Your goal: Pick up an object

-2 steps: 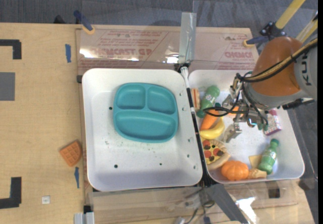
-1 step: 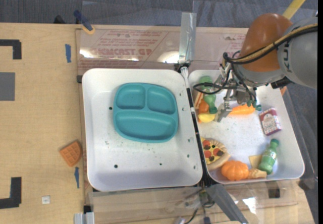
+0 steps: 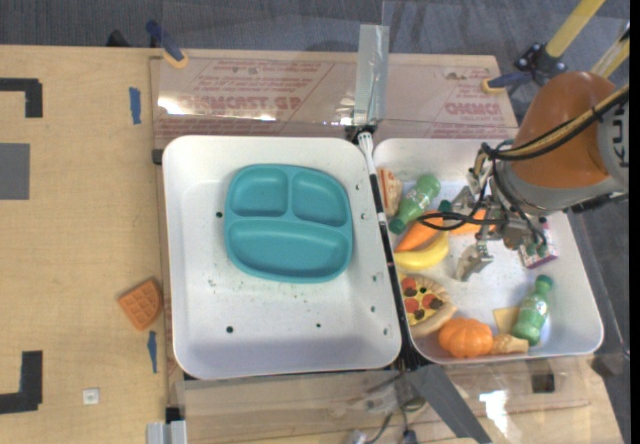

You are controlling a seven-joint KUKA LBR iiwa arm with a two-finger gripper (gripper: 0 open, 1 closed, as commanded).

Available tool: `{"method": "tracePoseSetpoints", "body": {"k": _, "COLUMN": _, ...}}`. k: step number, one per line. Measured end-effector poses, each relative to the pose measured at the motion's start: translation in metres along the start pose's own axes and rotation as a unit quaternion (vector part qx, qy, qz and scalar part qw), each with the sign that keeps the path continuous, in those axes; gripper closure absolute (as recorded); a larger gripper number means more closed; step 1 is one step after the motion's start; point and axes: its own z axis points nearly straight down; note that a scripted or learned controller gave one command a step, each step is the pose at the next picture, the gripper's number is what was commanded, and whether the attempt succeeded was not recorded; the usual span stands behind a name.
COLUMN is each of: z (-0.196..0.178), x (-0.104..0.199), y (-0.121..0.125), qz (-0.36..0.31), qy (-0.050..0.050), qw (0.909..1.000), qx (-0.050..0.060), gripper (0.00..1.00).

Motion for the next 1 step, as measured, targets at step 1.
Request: {"method": "tracePoseSetpoints", "body": {"k": 1, "z": 0.0007, "x": -0.0390, "y": 0.0369, "qz": -0.009, "qy": 0.000, "qw": 1.0000, "qx": -0.001, "gripper": 0.00}}
